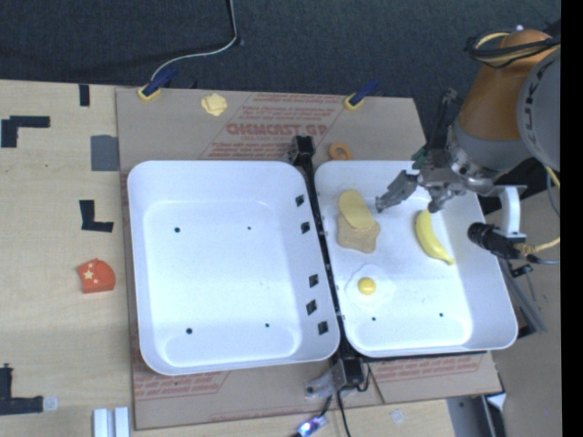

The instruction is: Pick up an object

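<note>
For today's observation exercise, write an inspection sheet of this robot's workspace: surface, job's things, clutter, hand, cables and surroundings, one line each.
Surface: two white bins side by side, left bin and right bin, on a cardboard sheet over a wooden bench.
Job's things: banana, tan lump and fried egg, all in the right bin.
Clutter: red piece on the bench; yellow scrap and small ring on the cardboard.
Hand: hand open, above the right bin between lump and banana, holding nothing.
Cables: white cable at the top.
Surroundings: dark cloth behind the bench.
</note>
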Controlling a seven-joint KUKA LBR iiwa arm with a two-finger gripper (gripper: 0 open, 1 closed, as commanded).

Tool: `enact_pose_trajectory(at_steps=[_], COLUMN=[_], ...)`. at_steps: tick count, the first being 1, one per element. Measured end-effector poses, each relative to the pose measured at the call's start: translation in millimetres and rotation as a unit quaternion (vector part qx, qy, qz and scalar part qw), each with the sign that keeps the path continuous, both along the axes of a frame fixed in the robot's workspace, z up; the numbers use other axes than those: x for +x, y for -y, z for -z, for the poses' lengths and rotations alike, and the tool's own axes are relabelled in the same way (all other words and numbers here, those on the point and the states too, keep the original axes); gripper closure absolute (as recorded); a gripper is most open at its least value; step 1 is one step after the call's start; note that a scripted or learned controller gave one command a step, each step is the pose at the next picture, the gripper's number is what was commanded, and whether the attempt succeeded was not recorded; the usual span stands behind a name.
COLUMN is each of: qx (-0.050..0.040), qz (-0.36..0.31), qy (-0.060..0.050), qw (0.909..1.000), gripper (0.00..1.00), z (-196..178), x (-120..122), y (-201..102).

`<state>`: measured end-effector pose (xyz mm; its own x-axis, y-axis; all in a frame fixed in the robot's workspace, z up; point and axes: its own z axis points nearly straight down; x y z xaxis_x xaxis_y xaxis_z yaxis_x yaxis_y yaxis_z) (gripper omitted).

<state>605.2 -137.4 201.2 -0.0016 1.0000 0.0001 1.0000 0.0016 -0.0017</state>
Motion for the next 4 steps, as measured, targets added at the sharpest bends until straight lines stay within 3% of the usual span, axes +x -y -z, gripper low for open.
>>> enact_pose_trajectory(at_steps=[1,2,3,4], qx=[-0.0003,0.0003,-0.0005,0.0016], qz=[-0.001,-0.002,-0.001,-0.003], qy=[-0.001,-0.001,0.0,0.003], qw=[1.0,1.0,1.0,1.0], gripper=[0.0,0.0,1.0,1.0], z=[111,118,107,11], x=[63,63,63,-13], y=[3,-43,-40,-128])
